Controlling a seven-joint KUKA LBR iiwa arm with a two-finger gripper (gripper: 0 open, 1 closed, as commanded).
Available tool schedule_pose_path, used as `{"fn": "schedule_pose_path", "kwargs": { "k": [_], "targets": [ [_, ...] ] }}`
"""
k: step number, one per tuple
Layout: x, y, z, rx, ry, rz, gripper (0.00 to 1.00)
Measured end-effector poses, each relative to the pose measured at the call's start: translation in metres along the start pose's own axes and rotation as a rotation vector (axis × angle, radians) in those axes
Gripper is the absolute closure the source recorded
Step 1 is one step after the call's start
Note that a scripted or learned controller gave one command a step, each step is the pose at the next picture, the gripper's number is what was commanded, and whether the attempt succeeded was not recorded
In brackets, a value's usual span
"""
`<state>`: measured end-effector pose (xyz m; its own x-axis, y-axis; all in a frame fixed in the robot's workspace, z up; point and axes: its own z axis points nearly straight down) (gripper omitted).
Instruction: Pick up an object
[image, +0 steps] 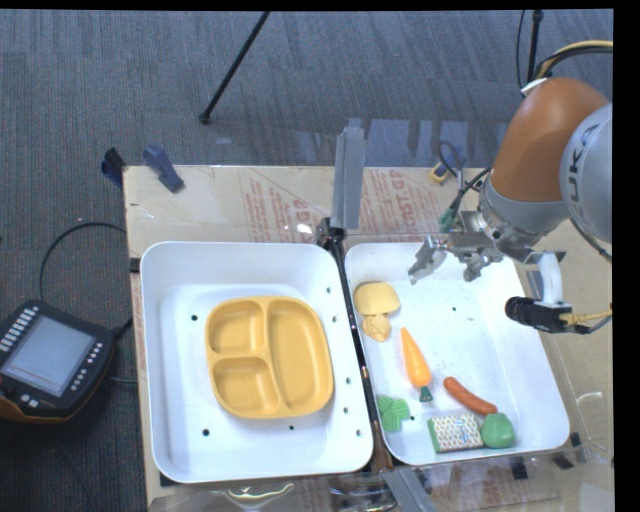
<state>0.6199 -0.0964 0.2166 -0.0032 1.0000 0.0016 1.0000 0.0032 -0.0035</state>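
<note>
Camera view: the end effector (450, 258) is hovering over the right bin's (520, 345) far end, fingers apart and holding nothing. The carrot (416, 360) is lying mid-bin, beside a yellow toy (376, 303); the divided yellow plate (270, 356) is occupying the left bin (165, 350).

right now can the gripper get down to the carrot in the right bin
Probably yes. The gripper hangs over the far part of the right bin, and the carrot lies in the open on the bin floor, apart from the yellow toy and the sausage.
</note>
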Motion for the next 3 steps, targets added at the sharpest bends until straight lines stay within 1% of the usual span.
{"fn": "schedule_pose_path", "kwargs": {
  "k": [1, 2, 3],
  "targets": [
    [0.006, -0.064, 0.131, 0.002, 0.001, -0.127, 0.0],
    [0.005, -0.064, 0.122, 0.004, 0.002, -0.12, 1.0],
    [0.063, -0.04, -0.004, -0.01, -0.001, -0.086, 1.0]
  ]
}}
